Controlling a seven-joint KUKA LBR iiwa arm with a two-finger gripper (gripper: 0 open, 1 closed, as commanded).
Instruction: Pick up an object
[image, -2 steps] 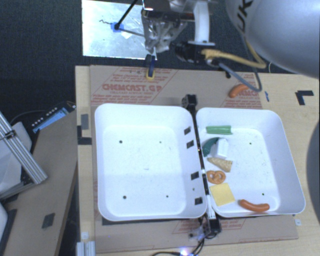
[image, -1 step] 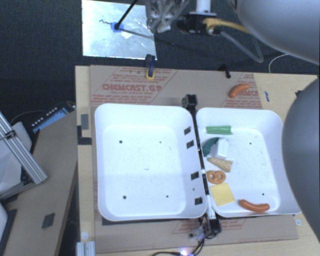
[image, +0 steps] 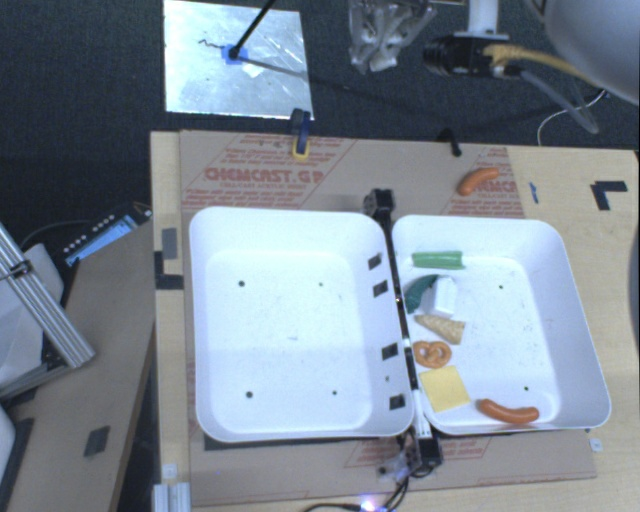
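Observation:
My gripper (image: 383, 48) hangs high at the top of the camera view, beyond the far edge of the bench and well away from both bins. Several toy foods lie along the left side of the right bin (image: 560, 300): a green cylinder (image: 437, 260), a white and teal piece (image: 433, 296), a tan wedge (image: 441, 327), a small pretzel (image: 432, 353) and a yellow square slice (image: 444, 389). An orange sausage (image: 508, 411) rests near that bin's front wall.
The left bin (image: 205, 300) sits beside the right one, joined by a black hinge strip (image: 392, 300). A second orange sausage (image: 478, 181) lies on the brown board behind the right bin. A yellow and blue clamp (image: 300, 135) stands at the board's far edge.

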